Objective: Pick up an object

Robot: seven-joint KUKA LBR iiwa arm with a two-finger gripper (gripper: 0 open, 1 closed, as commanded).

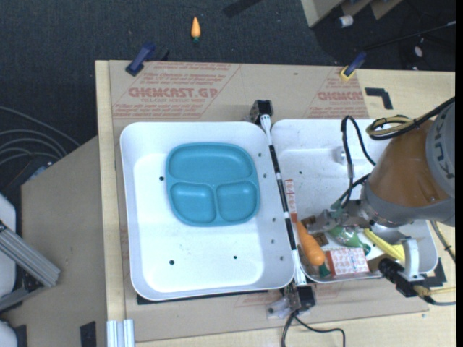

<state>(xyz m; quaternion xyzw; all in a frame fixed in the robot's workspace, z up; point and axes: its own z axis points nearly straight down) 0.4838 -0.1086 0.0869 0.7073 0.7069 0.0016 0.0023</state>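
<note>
Objects (334, 251) lay heaped in the right bin's (311, 139) near corner, where the arm (405, 176) reached down among them; grip unreadable.

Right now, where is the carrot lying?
The carrot lies in the right bin, near its front-left corner, beside the divider between the bins and left of a red-and-white packet.

Both bins (145, 215) are seen as smooth, glossy white plastic. A matt blue plastic tray (212, 183) is seen at 9 o'clock of the arm (412, 172), whose orange band looks satin. The bench (217, 85) is covered in printed brown cardboard, matt
</note>
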